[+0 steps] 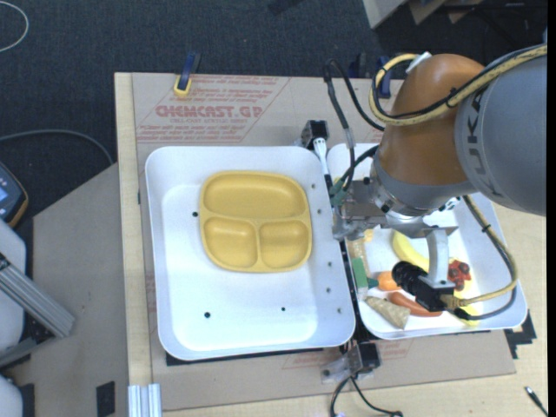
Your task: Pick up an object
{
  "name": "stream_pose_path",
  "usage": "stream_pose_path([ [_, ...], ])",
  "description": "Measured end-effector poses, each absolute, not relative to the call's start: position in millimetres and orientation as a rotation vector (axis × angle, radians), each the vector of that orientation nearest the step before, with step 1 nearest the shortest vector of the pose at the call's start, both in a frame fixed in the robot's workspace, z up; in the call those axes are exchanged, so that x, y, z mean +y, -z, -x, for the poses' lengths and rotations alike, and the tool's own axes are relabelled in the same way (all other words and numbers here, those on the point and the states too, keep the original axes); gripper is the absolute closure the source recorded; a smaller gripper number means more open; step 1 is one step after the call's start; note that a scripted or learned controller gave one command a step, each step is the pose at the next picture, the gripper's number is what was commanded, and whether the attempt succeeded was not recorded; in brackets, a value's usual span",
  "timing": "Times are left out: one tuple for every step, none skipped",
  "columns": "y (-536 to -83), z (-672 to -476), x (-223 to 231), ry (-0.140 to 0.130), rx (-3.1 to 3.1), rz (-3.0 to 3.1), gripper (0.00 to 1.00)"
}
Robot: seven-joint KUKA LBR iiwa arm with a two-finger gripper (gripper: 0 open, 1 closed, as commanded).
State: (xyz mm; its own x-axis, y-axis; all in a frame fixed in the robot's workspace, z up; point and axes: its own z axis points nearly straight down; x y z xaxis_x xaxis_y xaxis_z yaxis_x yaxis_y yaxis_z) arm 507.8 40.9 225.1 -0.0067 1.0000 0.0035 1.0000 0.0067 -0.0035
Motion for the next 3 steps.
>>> stream_pose_path([
  [-215.6, -492.3, 54.7, -0.004, -2.220, 2.217, 1.00],
  [-216.9, -492.2, 45.8, -0.003, -2.218, 2.220, 1.00],
  [-233.1, -494.5, 55.0, 0.004, -2.224, 2.221, 1.00],
])
